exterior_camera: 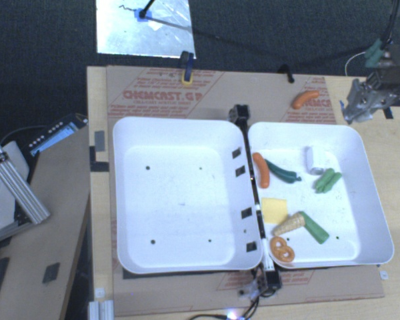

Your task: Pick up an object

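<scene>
End effector (360, 109) parked outside right bin (370, 179), grip state cannot be told. Isolated green bean (327, 180) best approached vertically, wall clearance kept.

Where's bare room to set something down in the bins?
The left bin floor is bare wall to wall. The right bin is crowded near the divider, around the yellow slice and pretzel; its right strip is free.

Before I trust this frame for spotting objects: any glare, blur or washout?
Camera view: glare streaks the shiny sheet at the top; the white bins look bright, so the pale object in the right one nearly blends in; the hand at the right edge looks soft; the coloured items stay distinct.
</scene>
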`<act>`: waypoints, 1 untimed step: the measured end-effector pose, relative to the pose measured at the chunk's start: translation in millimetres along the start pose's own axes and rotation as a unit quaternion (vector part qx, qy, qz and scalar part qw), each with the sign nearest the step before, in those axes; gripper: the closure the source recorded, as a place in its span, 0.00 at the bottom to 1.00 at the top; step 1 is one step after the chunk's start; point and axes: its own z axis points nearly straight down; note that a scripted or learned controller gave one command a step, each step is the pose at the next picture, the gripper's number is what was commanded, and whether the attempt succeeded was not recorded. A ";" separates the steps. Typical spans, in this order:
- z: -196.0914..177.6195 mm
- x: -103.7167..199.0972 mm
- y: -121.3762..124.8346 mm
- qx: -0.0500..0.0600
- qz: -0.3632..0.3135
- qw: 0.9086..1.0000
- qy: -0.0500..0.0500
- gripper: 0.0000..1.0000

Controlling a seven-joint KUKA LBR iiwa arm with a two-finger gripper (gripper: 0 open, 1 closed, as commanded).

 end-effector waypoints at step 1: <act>0.4 11.2 16.2 0.000 0.000 1.000 -0.001 1.00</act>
